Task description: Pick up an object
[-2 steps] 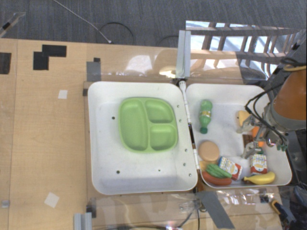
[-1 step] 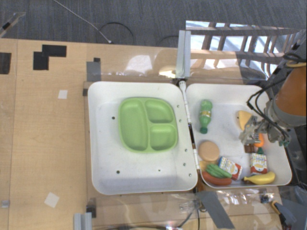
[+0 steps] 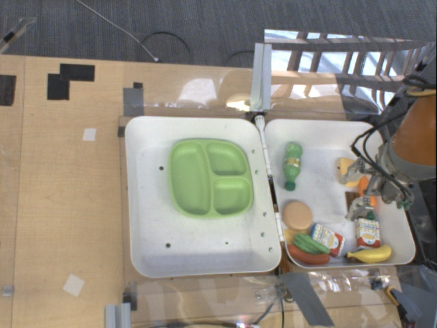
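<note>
The right white bin [image 3: 321, 183] holds several toy foods. A green bottle [image 3: 291, 164] lies near its left wall, with a round tan bun [image 3: 298, 216] below it. A yellow cheese wedge [image 3: 345, 168] sits toward the right. Along the front lie a red sausage [image 3: 307, 255], a green vegetable [image 3: 311, 243], a red-and-white packet [image 3: 327, 238], a small red carton [image 3: 368, 232] and a banana [image 3: 371, 254]. My gripper [image 3: 365, 195] hangs low over the bin's right side, just below the cheese and above the red carton. A small orange piece [image 3: 364, 182] shows beside it. I see nothing held.
The left white bin [image 3: 147, 203] bears a green divided plate [image 3: 209, 177]. A metal frame [image 3: 328, 53] stands behind the right bin. The arm's orange band [image 3: 415, 139] and dark cables [image 3: 372, 145] hang over the right bin's right wall.
</note>
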Robot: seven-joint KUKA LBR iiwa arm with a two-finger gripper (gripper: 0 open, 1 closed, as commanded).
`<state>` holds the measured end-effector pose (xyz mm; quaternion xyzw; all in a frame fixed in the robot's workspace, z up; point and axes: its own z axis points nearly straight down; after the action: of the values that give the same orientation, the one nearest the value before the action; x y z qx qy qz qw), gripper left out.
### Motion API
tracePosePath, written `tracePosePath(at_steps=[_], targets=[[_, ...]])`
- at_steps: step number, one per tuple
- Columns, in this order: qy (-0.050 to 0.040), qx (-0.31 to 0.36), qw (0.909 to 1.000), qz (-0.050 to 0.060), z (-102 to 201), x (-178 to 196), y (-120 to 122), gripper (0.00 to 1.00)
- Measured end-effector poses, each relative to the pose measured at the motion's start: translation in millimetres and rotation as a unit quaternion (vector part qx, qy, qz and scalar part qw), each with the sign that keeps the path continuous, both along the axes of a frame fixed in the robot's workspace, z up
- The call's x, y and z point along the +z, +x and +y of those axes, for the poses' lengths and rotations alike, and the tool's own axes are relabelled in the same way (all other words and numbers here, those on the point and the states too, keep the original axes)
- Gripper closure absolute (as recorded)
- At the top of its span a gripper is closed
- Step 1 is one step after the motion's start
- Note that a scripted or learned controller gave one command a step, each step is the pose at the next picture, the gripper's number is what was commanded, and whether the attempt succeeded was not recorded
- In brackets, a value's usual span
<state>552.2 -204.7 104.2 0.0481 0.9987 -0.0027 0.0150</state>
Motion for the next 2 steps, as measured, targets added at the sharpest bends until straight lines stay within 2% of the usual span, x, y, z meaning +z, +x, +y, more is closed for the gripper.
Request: tracePosePath(at_steps=[1, 2], targets=[[0.0015, 0.007, 0.9999, 0.008, 12.6, -14.6, 5.3, 0.00], [-0.0005, 0.009, 1.0000, -0.001, 12.9, 0.6, 10.5, 1.00]])
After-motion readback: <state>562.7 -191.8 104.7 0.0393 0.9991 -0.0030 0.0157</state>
